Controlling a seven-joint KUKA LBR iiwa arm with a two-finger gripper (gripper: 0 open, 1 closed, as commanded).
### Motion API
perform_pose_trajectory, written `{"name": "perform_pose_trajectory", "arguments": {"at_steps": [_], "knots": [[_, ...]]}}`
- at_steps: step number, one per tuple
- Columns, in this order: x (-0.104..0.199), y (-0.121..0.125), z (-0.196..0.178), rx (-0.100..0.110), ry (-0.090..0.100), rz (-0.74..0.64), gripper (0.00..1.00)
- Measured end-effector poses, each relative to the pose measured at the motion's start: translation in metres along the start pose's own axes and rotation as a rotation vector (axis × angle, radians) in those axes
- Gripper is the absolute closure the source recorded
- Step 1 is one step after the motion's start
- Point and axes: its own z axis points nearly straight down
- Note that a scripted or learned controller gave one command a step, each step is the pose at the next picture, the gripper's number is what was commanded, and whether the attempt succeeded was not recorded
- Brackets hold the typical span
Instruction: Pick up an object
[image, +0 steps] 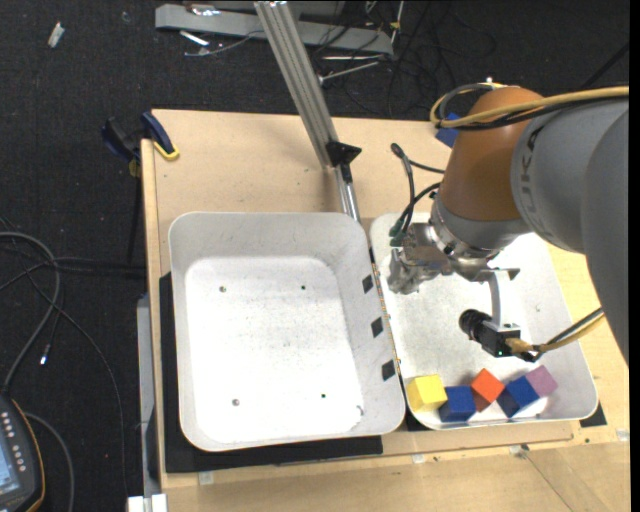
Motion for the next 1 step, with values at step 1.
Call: {"name": "perform_pose_trajectory", "arguments": {"at_steps": [1], "knots": [[0.0802,-0.0108,0.0061,0.004,0.004,-0.006,1.0]]}}
